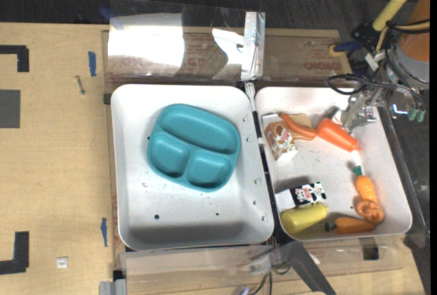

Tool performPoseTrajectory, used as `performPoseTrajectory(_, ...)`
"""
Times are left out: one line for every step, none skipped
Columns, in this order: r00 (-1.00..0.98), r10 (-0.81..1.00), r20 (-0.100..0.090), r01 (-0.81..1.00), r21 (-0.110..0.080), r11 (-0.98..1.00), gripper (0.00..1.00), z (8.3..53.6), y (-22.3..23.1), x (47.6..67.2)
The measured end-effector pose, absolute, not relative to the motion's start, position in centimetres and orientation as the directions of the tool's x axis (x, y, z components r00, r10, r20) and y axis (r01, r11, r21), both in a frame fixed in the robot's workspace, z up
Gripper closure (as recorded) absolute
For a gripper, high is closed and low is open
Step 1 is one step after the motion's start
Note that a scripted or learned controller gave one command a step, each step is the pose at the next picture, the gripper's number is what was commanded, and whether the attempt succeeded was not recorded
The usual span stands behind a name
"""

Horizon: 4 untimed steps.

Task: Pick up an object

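Observation:
My gripper (pixel 358 113) hangs over the upper right corner of the right bin (pixel 399 171), just above the thick end of an orange toy carrot (pixel 336 135). Left of that carrot lie a thin orange piece (pixel 298 127) and a small brown-and-white packet (pixel 280 141). Near the bin's front are a black-and-white cow toy (pixel 309 193), a yellow banana (pixel 304 218), a knobbly orange carrot with a green tip (pixel 367 197) and a slim orange carrot (pixel 353 224). Nothing is visibly held.
The left bin (pixel 130 150) holds a teal divided plate (pixel 194 147). A clear plastic sheet and a metal post (pixel 252 48) stand behind the bins. Cables and the arm's body (pixel 410 61) crowd the upper right.

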<state>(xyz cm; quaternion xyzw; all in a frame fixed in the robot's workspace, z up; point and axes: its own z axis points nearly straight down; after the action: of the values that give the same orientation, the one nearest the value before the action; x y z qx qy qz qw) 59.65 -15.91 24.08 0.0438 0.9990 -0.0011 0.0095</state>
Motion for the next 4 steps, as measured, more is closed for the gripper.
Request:
performPoseTrajectory(-0.989, 0.146, -0.011, 0.146, 0.002, 0.989, 1.00, 26.9, -11.5, 65.0)
performPoseTrajectory(-0.968, 0.249, 0.001, 0.249, 0.002, 0.968, 1.00, 22.4, -7.0, 65.9)
performPoseTrajectory(-0.938, 0.346, -0.014, 0.346, 0.005, 0.938, 1.00, 30.1, -4.9, 65.6)
performPoseTrajectory(-0.886, 0.463, 0.004, 0.463, -0.001, 0.886, 1.00, 21.7, -2.6, 65.7)
